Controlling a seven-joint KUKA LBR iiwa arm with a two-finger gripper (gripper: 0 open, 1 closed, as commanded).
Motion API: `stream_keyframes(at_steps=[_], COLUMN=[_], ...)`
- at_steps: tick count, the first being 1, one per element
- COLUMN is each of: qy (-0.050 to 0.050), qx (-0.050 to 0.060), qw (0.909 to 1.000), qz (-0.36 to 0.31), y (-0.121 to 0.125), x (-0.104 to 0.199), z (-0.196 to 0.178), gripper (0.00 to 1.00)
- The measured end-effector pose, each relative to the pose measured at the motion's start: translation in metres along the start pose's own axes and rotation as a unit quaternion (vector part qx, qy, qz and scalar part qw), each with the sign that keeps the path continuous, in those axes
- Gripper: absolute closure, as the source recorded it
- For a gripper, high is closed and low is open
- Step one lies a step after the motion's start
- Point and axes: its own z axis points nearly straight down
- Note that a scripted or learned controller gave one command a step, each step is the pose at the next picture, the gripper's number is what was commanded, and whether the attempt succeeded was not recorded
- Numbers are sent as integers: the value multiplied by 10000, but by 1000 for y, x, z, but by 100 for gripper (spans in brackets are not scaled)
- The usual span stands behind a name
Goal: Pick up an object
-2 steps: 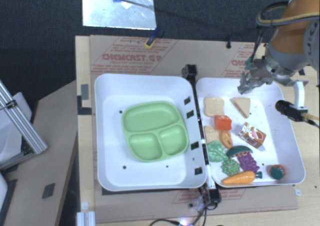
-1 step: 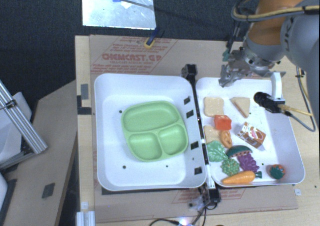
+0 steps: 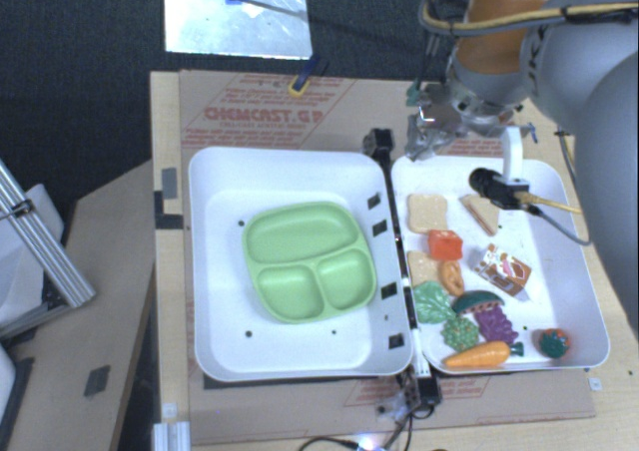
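Bench: a brown cardboard sheet printed in red lettering lies on a pale wooden tabletop, centre of the frame. Dark carpet-like floor fills the upper left and top. A shiny silver square sheet lies on that floor at the top, with a thin dark rod crossing it and a blue fitting at the rod's foot. At the far left edge, slanted metal rails and a white surface.

Two shallow white bins sit side by side on the cardboard, touching along a row of black clips. Left bin holds a light green divided tray with three compartments, lying flat near its centre.

Right bin holds the toy foods: a pale bread slice at upper left, an orange-red block just below it, a tan wedge to the right, a small printed carton in the middle. Along the lower edge: green leafy piece, purple grapes, a carrot, a small round red-and-green piece at lower right.

The arm comes in from the upper right, grey with an orange dome. Gripper hangs above the right bin's upper left corner, clear of the foods. Fingers too small and shadowed; cannot tell if the jaws are apart or together. Nothing seen between them.
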Motion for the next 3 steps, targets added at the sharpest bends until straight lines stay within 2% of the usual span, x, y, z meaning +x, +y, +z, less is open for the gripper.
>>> stream_keyframes(at_steps=[1, 3], qy=[-9, -13], qx=[14, 15], qw=[10000, 10000], qz=[15, 29], y=[9, 2], x=[25, 25], z=[22, 22], gripper=[100, 100])
